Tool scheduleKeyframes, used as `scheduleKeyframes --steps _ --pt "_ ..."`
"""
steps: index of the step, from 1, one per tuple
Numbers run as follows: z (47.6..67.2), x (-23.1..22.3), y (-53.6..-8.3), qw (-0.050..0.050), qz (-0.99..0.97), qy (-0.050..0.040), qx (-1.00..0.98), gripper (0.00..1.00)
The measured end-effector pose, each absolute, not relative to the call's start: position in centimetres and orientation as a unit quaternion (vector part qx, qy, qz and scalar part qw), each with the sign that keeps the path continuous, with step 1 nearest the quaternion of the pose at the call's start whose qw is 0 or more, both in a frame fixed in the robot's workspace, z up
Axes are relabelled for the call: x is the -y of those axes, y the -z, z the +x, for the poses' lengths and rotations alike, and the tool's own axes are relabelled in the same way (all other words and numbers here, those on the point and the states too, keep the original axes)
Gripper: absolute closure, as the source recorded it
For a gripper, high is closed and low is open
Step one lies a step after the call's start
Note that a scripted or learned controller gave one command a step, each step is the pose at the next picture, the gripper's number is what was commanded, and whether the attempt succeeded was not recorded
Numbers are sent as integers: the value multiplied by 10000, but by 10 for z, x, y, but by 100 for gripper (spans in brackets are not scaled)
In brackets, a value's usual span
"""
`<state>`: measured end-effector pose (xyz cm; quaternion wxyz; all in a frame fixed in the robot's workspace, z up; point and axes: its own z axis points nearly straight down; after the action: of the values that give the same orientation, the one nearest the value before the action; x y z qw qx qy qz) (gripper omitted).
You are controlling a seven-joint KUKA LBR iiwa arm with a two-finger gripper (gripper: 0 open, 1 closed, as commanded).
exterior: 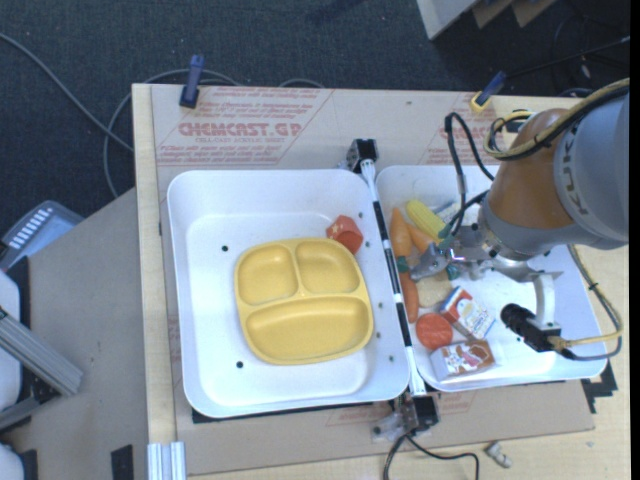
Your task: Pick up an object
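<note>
Nothing lifted yet, by the look of it; pincer (437,261) low in the right bin (585,363) among the toy food, just beside the orange carrot (401,236) and yellow corn (425,217). Cannot tell whether apart or together; grasp and lift probably remaining.
</note>
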<state>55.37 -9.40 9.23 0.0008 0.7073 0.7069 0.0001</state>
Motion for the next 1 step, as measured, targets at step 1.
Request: scheduleKeyframes --steps 1 --pt "590 100 -86 -13 7070 10 -7072 0"
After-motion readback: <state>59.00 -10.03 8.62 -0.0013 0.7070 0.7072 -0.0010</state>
